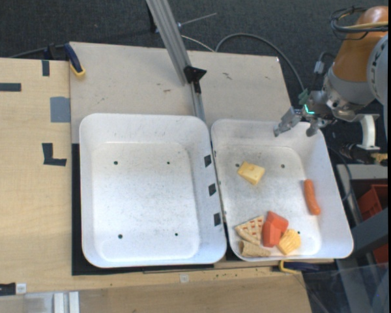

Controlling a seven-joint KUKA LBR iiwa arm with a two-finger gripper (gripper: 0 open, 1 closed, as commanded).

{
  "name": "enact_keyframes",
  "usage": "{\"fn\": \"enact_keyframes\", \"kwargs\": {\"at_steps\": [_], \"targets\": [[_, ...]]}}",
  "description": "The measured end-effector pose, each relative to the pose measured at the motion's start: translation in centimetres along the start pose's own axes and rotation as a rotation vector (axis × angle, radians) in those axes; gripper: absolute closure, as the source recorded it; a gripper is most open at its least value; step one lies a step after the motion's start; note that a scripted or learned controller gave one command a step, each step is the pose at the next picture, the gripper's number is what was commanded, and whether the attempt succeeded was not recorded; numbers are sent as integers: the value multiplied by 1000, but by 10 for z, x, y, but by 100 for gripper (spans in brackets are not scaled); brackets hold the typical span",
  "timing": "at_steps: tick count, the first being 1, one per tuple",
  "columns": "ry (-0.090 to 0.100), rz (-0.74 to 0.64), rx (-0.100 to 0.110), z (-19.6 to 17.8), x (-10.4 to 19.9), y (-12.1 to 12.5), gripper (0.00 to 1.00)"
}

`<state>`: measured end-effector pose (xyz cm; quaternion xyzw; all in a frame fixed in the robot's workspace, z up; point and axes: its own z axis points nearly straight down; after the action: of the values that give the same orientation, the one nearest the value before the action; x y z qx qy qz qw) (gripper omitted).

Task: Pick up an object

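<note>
The right bin (229, 135) holds a pale yellow cheese wedge (251, 173) near its middle and an orange carrot-like stick (311, 197) by its right wall. At its front lie a waffle piece (250, 229), a red block (274, 229), a yellow corn-like piece (289, 242) and a tan cracker (253, 248), crowded together. My gripper (296, 125) hangs over the bin's back right corner, above and behind the cheese wedge. Its two fingers are spread apart with nothing between them.
The left bin (91, 135) sits alongside, with a dark divider with clips (212, 189) between the two. A slanted metal pole (173, 38) rises behind the bins. Cables run over the bench behind the right bin.
</note>
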<state>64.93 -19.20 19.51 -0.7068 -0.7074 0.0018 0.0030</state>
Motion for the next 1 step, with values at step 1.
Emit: {"fn": "enact_keyframes", "kwargs": {"at_steps": [1], "targets": [[-3,-1,-5,-3,0,1,0]]}}
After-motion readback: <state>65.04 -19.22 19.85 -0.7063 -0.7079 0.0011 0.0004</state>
